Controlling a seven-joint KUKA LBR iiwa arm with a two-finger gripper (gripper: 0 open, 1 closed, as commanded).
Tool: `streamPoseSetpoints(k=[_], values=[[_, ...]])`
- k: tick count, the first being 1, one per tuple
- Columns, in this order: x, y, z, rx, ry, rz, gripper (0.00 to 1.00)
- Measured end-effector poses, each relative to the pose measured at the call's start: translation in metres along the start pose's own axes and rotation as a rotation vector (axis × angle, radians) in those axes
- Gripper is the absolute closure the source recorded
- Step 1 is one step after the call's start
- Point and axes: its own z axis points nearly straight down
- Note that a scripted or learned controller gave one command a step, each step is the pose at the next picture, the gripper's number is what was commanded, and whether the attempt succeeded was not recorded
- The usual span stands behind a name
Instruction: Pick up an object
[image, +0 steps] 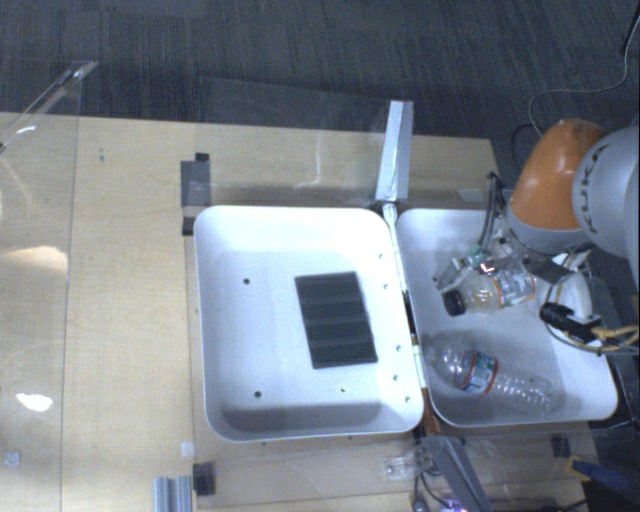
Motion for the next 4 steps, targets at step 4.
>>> streamPoseSetpoints(k=[4], values=[[0.022, 0.031, 0.001, 0.001, 0.0, 0.076, 0.0]])
